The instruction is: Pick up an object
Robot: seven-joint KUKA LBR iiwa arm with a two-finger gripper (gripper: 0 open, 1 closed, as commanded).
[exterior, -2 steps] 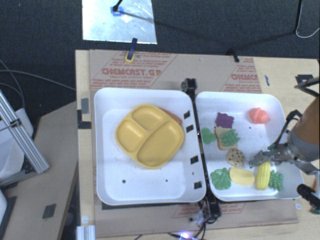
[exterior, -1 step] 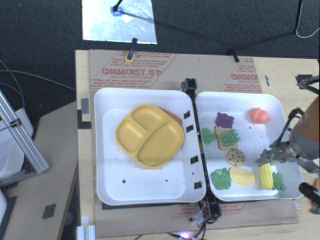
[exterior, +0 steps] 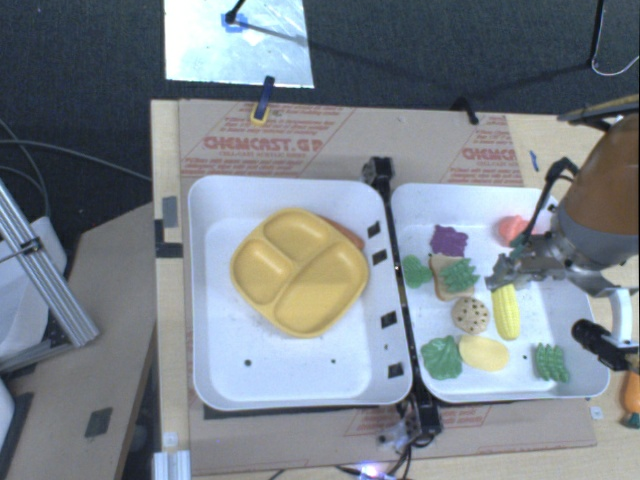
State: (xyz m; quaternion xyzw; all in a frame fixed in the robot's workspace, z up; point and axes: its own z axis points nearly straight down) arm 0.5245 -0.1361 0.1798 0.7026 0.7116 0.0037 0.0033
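I see the gripper (exterior: pixel 512 271) at right of frame, directly over a yellow corn cob (exterior: pixel 507 311), ridged and upright; I cannot tell its opening.

One fixed overhead camera, angled down over both white bins (exterior: pixel 205 298), from moderately far.

Plate (exterior: pixel 300 272) in left bin (exterior: pixel 215 368) — toys (exterior: pixel 470 313) in right.

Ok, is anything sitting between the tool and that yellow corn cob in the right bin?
Nothing visible does. The tool sits right at the top end of the corn cob in the right bin. The closest neighbours, the speckled cookie and a green leafy piece, lie to the cob's left.
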